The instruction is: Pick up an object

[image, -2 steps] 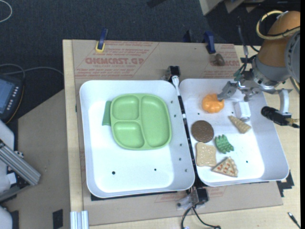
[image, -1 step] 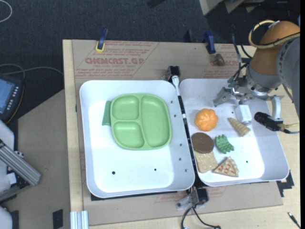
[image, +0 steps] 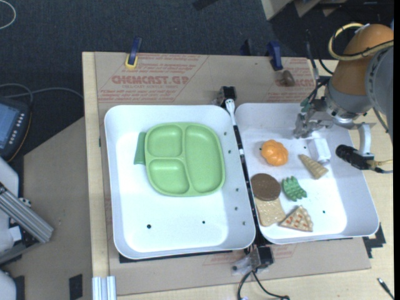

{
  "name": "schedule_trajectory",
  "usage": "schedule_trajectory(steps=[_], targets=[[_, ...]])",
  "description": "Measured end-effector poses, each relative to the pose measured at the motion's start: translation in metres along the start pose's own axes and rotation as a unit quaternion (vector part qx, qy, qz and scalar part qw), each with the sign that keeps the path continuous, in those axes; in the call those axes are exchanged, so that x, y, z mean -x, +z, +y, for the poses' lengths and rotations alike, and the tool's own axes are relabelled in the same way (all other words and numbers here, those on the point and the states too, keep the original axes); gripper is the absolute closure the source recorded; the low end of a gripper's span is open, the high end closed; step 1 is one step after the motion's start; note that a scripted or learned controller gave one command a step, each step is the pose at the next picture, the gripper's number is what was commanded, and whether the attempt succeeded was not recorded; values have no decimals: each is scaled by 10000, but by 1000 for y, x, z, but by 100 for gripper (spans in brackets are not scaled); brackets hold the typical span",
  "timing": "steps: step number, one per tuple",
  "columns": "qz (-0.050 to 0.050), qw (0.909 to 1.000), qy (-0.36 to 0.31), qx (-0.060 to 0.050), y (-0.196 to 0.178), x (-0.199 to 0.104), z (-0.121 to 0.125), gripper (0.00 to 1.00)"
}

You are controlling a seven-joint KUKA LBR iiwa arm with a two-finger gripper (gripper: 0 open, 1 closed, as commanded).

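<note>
Gripper (image: 304,129) low in right bin (image: 350,224), finger spread impossible to tell — nothing visibly held. Orange piece (image: 274,152) just beside fingers, toward divider; cone (image: 313,165) just below. Pick apparently not yet made — grasp, lift remain.

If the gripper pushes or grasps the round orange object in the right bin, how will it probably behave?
The orange fruit looks rounded, so a sideways push would probably roll it on the right bin's flat floor. Its smooth, curved sides may slip from two fingers. It appears to be toy food, so likely light and stiff.
</note>
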State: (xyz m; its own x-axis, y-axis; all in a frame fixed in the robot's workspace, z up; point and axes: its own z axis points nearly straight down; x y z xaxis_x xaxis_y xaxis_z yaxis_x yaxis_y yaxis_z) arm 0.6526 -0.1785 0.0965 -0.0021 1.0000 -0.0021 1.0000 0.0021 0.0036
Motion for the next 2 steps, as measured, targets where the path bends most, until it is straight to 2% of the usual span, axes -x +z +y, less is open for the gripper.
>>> schedule_trajectory(steps=[2], targets=[[-3,10000,4,25,-105,-2,-4,100]])
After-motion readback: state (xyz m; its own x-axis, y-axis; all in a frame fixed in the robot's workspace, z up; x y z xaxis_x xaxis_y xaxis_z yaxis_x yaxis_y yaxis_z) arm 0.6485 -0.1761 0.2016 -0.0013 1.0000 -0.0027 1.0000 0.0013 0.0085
